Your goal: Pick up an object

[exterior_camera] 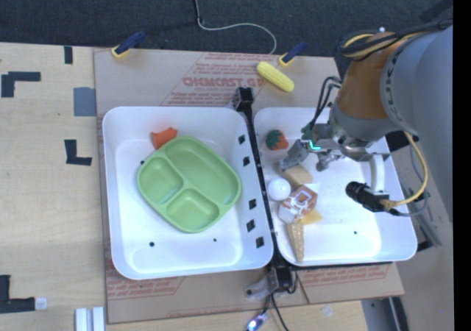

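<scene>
Above the right bin (383,237), my gripper (309,158) hangs with its two fingers spread, open and holding nothing. Just below its left finger lies a tan block (297,176). A red and green strawberry-like toy (276,139) sits to the gripper's left near the bin's back corner. Further forward are a white ball (278,190), a wrapped brown and white item (300,201), a small yellow piece (313,215) and a cone (296,238).
The left bin (125,248) holds a green divided plate (189,183) and an orange piece (164,136) behind it. A yellow corn cob (275,76) lies on the cardboard behind the bins. The arm's cable and a black fitting (366,196) hang over the right bin.
</scene>
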`<state>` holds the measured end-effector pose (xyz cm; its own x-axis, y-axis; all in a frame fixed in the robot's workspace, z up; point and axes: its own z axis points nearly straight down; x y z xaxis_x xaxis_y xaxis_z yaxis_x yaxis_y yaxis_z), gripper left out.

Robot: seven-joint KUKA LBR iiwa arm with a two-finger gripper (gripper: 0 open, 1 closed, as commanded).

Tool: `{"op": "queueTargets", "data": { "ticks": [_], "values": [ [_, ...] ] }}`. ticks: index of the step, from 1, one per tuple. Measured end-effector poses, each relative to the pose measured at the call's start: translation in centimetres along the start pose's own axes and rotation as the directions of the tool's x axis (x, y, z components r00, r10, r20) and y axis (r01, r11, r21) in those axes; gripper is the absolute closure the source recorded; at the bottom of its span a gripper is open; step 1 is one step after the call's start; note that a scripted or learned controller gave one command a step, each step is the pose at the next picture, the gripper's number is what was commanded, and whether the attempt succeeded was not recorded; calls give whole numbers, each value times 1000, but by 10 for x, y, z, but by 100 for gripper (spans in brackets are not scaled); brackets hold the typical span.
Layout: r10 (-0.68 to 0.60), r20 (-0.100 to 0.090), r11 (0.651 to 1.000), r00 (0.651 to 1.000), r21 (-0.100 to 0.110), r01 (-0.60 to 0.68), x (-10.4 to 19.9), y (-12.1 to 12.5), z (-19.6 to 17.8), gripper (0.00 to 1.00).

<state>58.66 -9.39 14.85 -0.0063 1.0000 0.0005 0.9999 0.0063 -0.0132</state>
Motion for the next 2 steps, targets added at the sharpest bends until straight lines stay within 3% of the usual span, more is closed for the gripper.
{"op": "queueTargets", "data": {
  "ticks": [1, 2],
  "values": [
    [6, 1, 1000, 1000, -11, -6, -5, -37, 67, 0],
    [6, 3, 1000, 1000, -28, -6, 1, -60, 61, 0]
  ]
}}
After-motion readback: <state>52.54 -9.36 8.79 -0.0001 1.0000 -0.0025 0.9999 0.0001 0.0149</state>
